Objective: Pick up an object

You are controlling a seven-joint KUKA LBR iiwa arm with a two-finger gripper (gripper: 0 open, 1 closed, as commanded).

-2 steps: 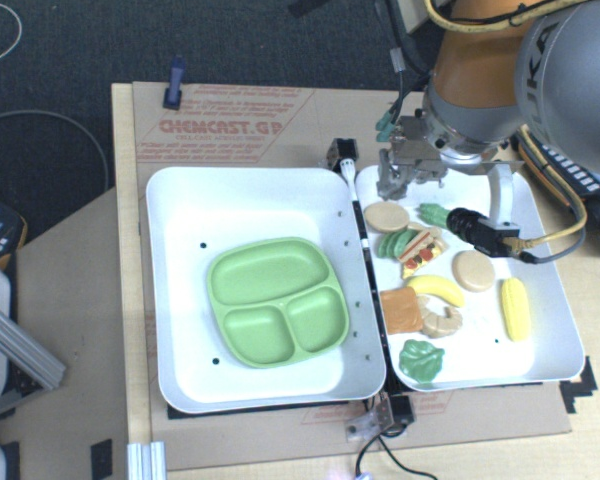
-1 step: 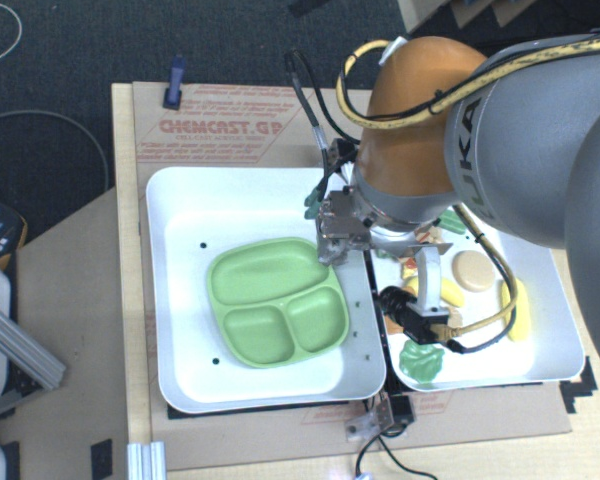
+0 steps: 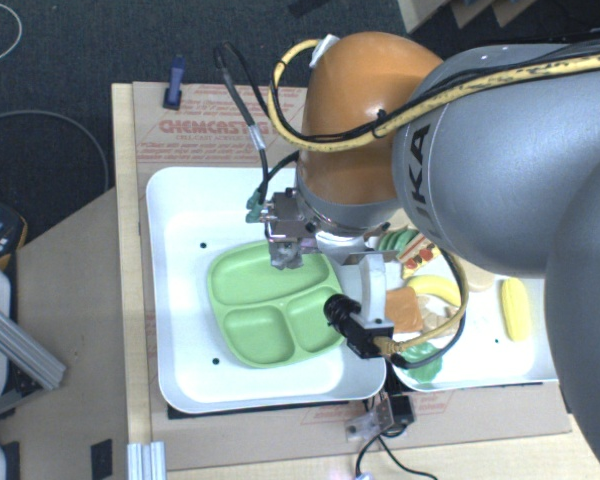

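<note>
A light green divided plate [image 3: 265, 313] lies in the left white bin [image 3: 175, 268]. My gripper [image 3: 285, 246] reaches down at the plate's far edge, near its upper rim, and it looks to be touching or just above it. The orange wrist band and grey arm cover most of the gripper from above. Nothing can be seen held in it. In the right bin [image 3: 485, 368] lie a yellow banana-like piece [image 3: 516, 308], an orange chunk [image 3: 405, 310], a pale yellow piece [image 3: 432, 288], a green item [image 3: 420, 363] and a red-and-green item [image 3: 416, 250], all partly hidden by the arm.
The arm's big grey body covers the upper right of the view and much of the right bin. Black cable parts [image 3: 355, 330] hang over the plate's right edge. A small blue object [image 3: 173, 83] lies on the cardboard behind the bins.
</note>
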